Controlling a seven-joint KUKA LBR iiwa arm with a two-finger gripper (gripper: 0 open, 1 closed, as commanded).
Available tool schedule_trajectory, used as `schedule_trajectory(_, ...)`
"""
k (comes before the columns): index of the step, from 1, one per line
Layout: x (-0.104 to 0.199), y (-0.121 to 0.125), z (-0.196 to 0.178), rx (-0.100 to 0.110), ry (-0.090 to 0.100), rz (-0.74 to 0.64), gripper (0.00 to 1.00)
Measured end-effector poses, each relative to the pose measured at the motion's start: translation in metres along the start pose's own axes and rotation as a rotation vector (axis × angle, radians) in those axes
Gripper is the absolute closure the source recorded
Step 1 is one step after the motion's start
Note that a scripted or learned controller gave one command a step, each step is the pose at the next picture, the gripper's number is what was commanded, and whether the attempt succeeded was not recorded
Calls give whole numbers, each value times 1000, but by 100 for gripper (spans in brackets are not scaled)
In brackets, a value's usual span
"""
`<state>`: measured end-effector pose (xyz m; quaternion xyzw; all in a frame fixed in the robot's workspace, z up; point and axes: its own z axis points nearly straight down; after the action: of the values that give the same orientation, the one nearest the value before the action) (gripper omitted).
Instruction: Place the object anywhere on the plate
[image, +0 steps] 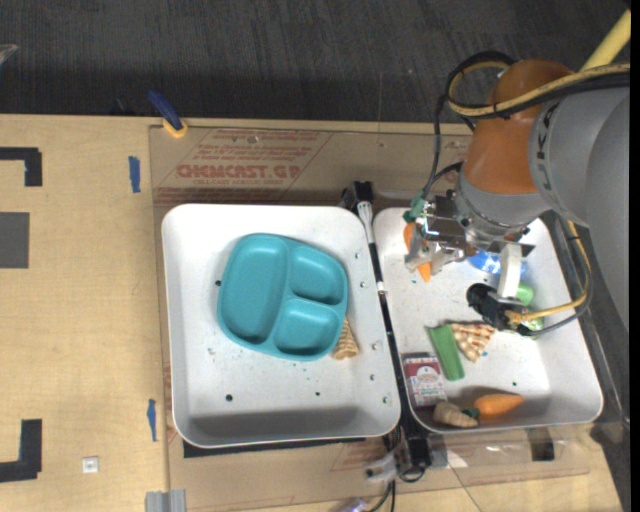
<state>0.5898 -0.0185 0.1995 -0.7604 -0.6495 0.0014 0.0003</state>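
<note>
A teal divided plate (280, 295) lies in the left white bin (200, 390), tilted a little, with nothing on it. My gripper (432, 248) hangs over the back left part of the right white bin (570, 385). An orange object (424, 268) shows just below and left of the gripper, partly hidden by it. Whether the gripper touches the orange object cannot be made out from this angle.
The right bin holds a green stick (446, 352), a shell-like piece (474, 338), a red and white packet (425, 380), a toy carrot (497, 404), a blue item (487, 263) and a green and white bottle (516, 286). A tan waffle-patterned piece (346, 343) rests by the plate's right edge.
</note>
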Motion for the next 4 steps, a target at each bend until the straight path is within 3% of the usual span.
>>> schedule_trajectory(1, 58, 9, -20, -4, 2, 182, 100)
schedule_trajectory(2, 110, -35, 16, 6, 1, 278, 100)
schedule_trajectory(3, 170, -61, -31, -2, 4, 470, 100)
schedule_trajectory(4, 232, -71, -83, -3, 4, 554, 100)
